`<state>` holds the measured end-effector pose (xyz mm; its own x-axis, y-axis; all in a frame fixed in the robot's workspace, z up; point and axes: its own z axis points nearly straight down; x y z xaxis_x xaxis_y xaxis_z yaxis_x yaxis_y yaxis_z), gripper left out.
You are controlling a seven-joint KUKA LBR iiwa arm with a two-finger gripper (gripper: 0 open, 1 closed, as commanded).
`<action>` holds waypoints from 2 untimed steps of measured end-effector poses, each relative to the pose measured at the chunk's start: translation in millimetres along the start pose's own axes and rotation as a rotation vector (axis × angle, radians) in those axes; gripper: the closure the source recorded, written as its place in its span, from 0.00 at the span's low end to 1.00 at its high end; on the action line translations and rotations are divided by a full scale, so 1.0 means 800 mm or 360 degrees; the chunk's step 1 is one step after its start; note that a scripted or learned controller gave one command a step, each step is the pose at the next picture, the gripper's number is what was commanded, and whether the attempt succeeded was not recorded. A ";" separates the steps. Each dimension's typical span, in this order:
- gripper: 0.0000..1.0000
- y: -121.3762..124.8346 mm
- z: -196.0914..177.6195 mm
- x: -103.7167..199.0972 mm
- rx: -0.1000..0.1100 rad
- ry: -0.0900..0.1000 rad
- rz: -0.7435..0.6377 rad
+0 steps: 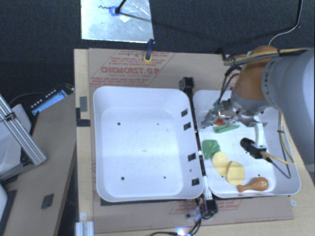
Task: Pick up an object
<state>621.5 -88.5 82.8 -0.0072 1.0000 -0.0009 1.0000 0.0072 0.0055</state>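
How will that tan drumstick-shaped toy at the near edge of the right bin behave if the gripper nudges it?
The tan drumstick-shaped toy looks rounded and glossy, so it would probably roll or pivot rather than slide straight. Its bulbous end suggests it may swing about that end. It lies near the right white bin wall, which could stop it.

A robotics lab bench, set up for pick trials.

2 shallow white bins (142,146) sit side by side on a cardboard sheet (130,68) printed with red lettering, the grey arm (290,82) reaching in over it. Dark carpet (39,33) surrounds the bench, with loose cables (290,18), aluminium framing (19,132) and a shiny metal plate (115,14) nearby.
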 end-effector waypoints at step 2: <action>1.00 0.031 -0.012 -0.004 0.0002 0.0001 0.0002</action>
<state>646.3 -91.5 92.9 -0.0056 1.0000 -0.0004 1.0000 0.0056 0.0044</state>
